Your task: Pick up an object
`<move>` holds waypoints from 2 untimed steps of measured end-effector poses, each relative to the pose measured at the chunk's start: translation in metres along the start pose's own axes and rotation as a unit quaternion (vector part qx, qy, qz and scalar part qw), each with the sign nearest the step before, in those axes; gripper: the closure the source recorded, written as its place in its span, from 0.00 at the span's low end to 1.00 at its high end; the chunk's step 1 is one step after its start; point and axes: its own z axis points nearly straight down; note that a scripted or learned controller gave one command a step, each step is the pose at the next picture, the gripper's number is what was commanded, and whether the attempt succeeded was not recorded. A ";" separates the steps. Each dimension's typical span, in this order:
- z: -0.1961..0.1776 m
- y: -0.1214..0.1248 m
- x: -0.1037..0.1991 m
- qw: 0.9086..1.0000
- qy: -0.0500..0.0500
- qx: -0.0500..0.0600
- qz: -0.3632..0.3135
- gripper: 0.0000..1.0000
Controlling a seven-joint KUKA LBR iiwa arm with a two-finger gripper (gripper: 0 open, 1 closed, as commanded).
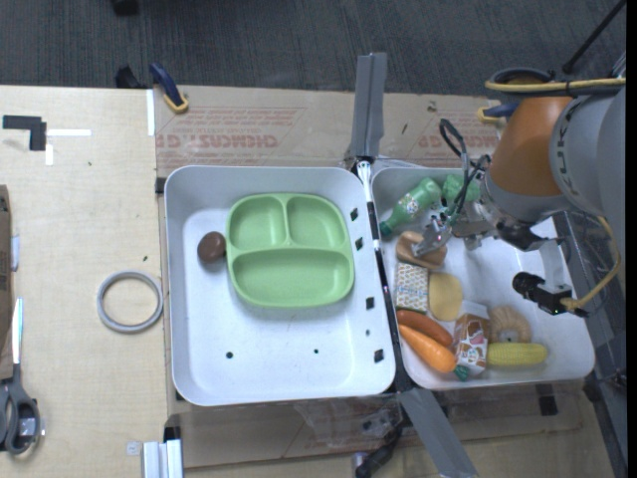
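Arm: I see the grey arm (582, 147) with its orange band reaching in from the right, over the right bin (567, 361).
End effector: end effector (435, 237) sits low over the far left part of the right bin, above a brown, flat item (422, 255); whether it touches that item I cannot tell.
Finger state: I cannot tell whether it is spread or closed; the metal tip is small and blurred against the clutter.
Right bin contents: green bottle (413, 203) lying tilted near the far left corner; checkered packet (411, 287) just below the brown item; pale yellow round piece (446, 295) beside the packet; two orange carrots (428, 339) lying slanted along the near left side; red-and-white wrapped packet (472, 345) touching the carrots; yellow corn-like piece (516, 354) near the front wall; tan fuzzy lump (511, 322) just behind it.
Left bin: left bin (199, 366) holds a green divided plate (291, 250) in its far half, and a brown ball (211, 248) touching the plate's left edge.
Tabletop: tabletop (80, 207) to the left carries a grey ring (129, 301), well apart from the bins, and scissors (18, 411) at the near left edge.
Task things: all loose objects I can pick lie in the right bin, apart from the ball.
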 end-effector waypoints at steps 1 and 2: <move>-0.026 -0.122 -0.003 1.000 0.003 0.008 -0.030 0.00; 0.005 -0.122 0.002 0.997 0.003 0.007 -0.072 0.00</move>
